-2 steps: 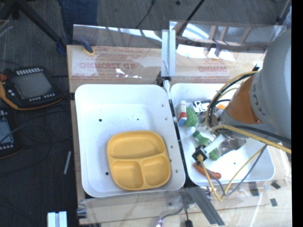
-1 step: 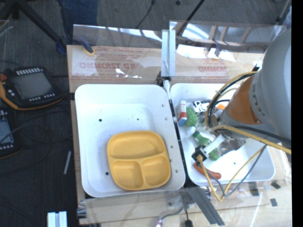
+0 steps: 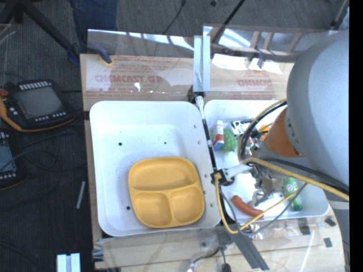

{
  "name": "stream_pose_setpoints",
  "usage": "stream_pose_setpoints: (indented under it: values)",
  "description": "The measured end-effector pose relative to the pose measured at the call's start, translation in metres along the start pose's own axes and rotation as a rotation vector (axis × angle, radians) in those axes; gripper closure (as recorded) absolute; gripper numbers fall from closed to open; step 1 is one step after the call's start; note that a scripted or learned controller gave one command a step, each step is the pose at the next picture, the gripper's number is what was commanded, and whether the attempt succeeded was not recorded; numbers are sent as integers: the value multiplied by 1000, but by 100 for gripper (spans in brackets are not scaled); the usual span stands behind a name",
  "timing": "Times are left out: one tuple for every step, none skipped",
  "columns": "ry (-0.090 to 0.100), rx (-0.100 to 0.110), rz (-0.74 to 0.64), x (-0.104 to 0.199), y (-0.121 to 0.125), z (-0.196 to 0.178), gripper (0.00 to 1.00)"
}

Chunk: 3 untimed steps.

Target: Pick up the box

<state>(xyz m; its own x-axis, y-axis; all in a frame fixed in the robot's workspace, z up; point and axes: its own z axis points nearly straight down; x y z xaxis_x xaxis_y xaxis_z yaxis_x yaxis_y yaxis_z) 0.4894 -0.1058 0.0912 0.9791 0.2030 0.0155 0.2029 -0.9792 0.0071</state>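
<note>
A small white box (image 3: 218,134) with red and blue print lies at the left edge of the right bin (image 3: 211,111), next to a green soft item (image 3: 229,141). My arm (image 3: 320,112) reaches in from the right and hides most of that bin. The gripper (image 3: 265,190) hangs low over the bin's front half, right of and nearer than the box, and apart from it. Cables and the wrist hide much of the gripper.
A yellow divided plate (image 3: 166,190) lies in the left bin (image 3: 113,146). Near the right bin's front lie an orange-red sausage-shaped item (image 3: 247,206) and a green item (image 3: 292,187). A yellow cable (image 3: 227,220) loops over the divider between the bins.
</note>
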Motion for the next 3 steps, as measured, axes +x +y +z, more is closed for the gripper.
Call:
stream_pose_setpoints:
  values:
    - [-1,0,1,0,0,0,0]
    - [-5,8,-663,4,42,0,0]
    - [0,-6,-506,1,-8,-1,0]
